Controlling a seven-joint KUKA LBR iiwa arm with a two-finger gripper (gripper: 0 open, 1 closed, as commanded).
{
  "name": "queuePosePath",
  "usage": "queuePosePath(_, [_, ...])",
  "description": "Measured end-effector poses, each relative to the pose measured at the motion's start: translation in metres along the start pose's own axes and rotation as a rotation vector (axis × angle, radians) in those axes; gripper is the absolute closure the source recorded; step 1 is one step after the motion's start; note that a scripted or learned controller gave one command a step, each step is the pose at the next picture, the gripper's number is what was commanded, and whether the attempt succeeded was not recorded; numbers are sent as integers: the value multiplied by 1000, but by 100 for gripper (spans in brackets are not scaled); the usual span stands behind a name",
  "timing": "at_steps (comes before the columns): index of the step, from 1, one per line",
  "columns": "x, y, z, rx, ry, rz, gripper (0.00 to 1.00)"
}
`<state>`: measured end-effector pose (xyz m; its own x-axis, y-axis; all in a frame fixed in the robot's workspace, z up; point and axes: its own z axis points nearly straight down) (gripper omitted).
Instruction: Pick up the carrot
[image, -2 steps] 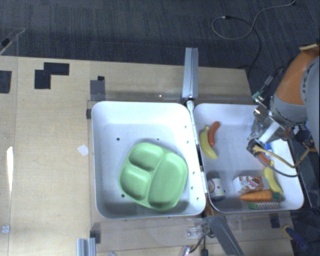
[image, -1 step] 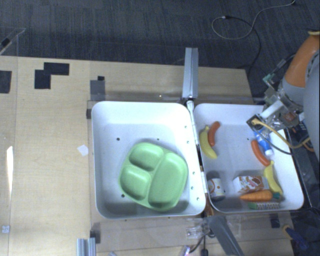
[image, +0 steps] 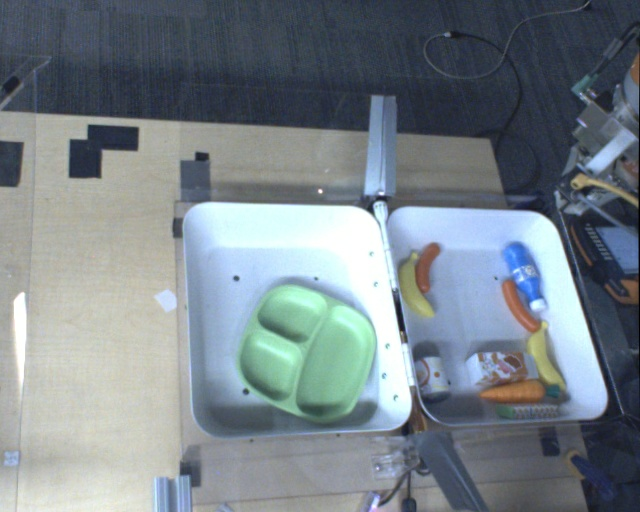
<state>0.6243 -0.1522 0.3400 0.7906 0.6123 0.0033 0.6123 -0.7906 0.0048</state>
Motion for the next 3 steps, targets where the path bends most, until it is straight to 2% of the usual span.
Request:
queuePosePath(1, [-38,33,110,4,-2,-163,100])
queuePosePath(2, [30,25,253,1,1,39,100])
queuePosePath(3, [28,-8,250,4,-1,-107,100])
